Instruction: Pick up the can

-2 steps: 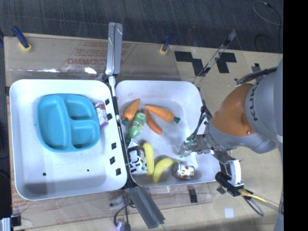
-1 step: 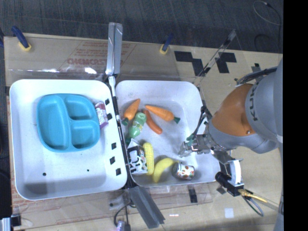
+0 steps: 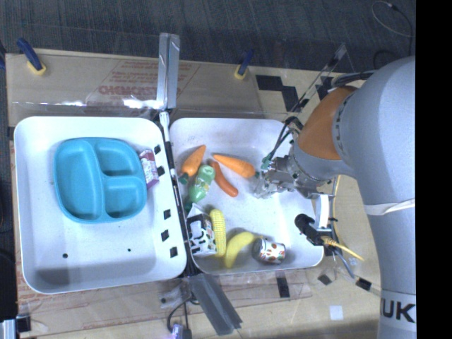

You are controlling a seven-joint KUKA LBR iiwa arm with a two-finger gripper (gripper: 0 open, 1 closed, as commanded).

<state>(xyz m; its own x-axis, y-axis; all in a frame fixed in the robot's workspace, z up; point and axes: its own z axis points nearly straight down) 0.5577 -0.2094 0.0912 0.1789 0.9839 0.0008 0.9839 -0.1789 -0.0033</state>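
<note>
A small can (image 3: 271,251) with a red and white label lies on its side near the front wall of the right bin (image 3: 296,129), just right of a banana (image 3: 238,247). My gripper (image 3: 267,181) hangs low over the right half of that bin, well behind the can and apart from it. It is just right of an orange carrot (image 3: 236,164). I see nothing between its fingers.
The right bin also holds two more carrots (image 3: 192,160), a green bottle (image 3: 201,181), a corn cob (image 3: 218,231) and a black-and-white patterned item (image 3: 200,236). In the left bin (image 3: 42,260) a blue divided tray (image 3: 101,177) lies beside a small purple-labelled container (image 3: 149,167).
</note>
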